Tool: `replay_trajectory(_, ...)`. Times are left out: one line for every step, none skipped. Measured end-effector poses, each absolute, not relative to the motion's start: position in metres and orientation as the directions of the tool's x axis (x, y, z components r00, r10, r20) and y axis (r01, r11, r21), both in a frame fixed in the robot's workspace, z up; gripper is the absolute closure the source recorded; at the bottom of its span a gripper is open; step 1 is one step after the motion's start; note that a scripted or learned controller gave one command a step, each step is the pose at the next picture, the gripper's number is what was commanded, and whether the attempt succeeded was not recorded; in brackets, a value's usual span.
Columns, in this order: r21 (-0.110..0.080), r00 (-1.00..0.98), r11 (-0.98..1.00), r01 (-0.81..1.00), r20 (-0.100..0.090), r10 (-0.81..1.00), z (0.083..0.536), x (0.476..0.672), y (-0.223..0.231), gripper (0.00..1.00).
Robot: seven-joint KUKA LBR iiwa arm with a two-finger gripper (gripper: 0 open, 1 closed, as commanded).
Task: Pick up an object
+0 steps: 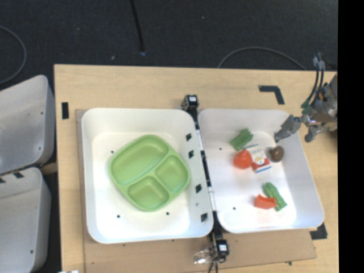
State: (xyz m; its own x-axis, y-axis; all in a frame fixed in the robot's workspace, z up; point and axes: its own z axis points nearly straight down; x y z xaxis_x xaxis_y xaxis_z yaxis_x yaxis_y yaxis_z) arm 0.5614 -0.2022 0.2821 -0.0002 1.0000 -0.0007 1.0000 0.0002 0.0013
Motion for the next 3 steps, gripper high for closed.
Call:
replay_trajectory(-0.002,0.001,-0.001,1.000,-0.001,1.000,0.240,0.560,-0.201,0.00)
replay_trajectory(-0.002,0.004,-0.004,1.000,-0.001,1.000,0.195,0.565,-0.207,0.00)
replay_trajectory(-0.003,0.003,-0.003,1.000,-0.001,1.000,0.148,0.558,-0.213,0.00)
